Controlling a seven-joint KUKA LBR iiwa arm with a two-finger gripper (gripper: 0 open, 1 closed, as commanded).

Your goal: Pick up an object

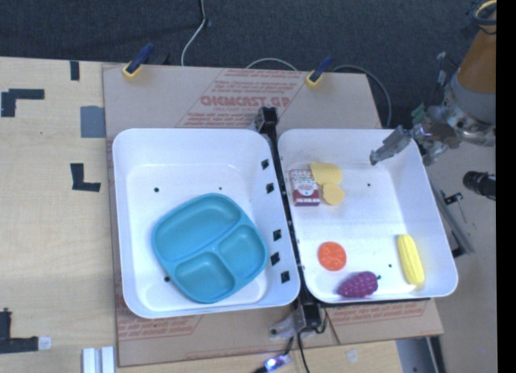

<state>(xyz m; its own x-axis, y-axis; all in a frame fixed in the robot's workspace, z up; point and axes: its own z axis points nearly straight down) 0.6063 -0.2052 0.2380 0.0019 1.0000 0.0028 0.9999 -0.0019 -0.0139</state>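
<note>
The right bin [419, 194] holds several small items. A red and white box [304, 187] lies at its far left, with two yellow pieces [326, 175] touching it on the right. Toward the near edge lie an orange round fruit [331, 255], a purple bunch of grapes [357, 284] and a yellow corn cob [410, 259]. My gripper [405, 142] hovers over the far right corner of this bin, above and apart from all the items. Nothing shows held in it.
The left bin [133, 162] holds a blue divided plate [210, 246]. A black hinge strip [278, 202] runs between the bins. Clamps and cables sit at the back of the cardboard base [242, 101].
</note>
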